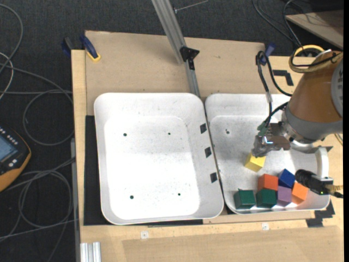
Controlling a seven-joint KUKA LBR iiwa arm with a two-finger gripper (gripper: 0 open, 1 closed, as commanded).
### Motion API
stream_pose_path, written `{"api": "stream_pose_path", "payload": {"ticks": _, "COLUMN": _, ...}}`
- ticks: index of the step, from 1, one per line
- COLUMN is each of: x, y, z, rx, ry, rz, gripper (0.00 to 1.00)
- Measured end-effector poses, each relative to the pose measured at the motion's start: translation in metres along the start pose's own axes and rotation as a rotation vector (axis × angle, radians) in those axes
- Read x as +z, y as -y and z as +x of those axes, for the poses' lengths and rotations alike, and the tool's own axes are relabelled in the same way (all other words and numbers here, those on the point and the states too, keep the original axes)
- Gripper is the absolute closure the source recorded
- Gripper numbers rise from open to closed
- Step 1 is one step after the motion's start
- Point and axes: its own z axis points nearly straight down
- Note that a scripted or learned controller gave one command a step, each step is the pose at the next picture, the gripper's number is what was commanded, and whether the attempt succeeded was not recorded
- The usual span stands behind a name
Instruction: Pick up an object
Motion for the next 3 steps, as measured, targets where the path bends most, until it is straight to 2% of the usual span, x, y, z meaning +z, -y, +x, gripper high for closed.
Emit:
{"api": "stream_pose_path", "payload": {"ticks": 1, "x": -0.054, "y": -0.002, "z": 0.0, "rx": -0.001, "ry": 0.0, "rz": -0.002, "gripper": 1.0}}
{"api": "stream_pose_path", "payload": {"ticks": 2, "x": -0.083, "y": -0.004, "z": 0.0, "rx": -0.001, "ry": 0.0, "rz": 0.001, "gripper": 1.0}}
{"api": "stream_pose_path", "payload": {"ticks": 3, "x": -0.089, "y": -0.025, "z": 0.051, "rx": -0.006, "ry": -0.003, "rz": 0.004, "gripper": 1.0}}
